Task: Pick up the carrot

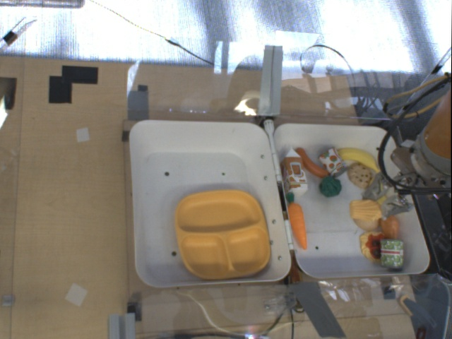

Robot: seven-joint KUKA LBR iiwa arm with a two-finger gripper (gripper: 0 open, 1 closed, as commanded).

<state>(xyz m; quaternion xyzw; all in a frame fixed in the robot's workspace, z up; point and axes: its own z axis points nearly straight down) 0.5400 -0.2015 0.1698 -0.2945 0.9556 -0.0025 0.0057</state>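
We see the carrot (297, 224) lying in the right bin (332, 263), close against its left wall, orange tip toward the near edge and green top pointing away. The gripper (393, 198) sits well apart from it, across the bin near the right wall, among the cookie (359, 175) and the yellow wedge (366, 214); we cannot tell how it is set. Above the carrot stands a small carton (294, 174), with a green broccoli piece (330, 186) just beside. The left bin (152, 189) holds a yellow divided plate (222, 233).
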